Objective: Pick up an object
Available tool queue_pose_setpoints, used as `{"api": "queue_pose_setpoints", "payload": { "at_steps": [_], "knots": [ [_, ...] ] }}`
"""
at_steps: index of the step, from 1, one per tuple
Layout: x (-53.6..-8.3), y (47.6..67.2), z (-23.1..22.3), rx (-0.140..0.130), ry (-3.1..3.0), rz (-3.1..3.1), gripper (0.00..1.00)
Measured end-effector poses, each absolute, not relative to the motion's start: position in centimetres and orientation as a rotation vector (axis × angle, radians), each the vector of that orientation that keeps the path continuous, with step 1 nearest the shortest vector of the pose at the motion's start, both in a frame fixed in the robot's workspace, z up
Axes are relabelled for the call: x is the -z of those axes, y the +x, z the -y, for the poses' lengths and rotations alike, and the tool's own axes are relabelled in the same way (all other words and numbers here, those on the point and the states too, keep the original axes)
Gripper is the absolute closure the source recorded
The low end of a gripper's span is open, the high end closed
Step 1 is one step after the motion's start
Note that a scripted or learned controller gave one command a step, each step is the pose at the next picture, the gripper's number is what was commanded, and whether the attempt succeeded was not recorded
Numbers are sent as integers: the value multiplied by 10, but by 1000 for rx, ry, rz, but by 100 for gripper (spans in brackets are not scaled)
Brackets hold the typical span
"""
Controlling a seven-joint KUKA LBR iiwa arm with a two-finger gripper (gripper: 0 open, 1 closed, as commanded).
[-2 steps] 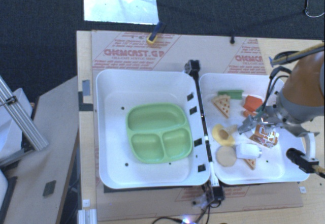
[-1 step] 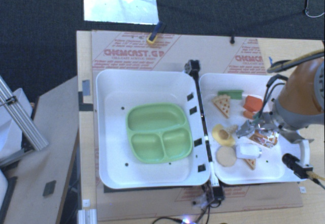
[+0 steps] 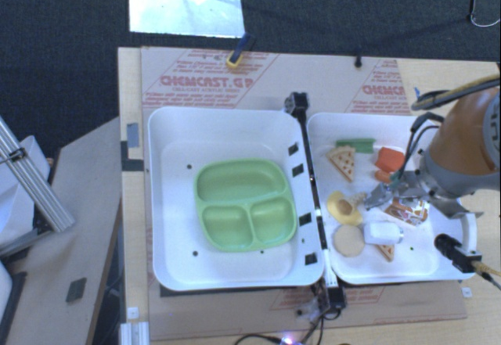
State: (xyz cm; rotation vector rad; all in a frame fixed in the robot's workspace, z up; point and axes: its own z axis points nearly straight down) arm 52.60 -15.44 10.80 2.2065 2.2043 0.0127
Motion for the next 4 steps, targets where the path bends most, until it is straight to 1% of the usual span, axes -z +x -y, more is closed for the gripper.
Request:
{"api": "queue_pose_setpoints", "payload": {
  "at_steps": [1,2,3,4],
  "knots": [
    [-121,529,158,-16,2198,-2191,100],
    [-182,534,164,-4,2213,-2222,100],
    [-227,536,164,-4,2212,-2223,100],
    [-223,514,108,-2,2213,-2231,100]
  ]
}}
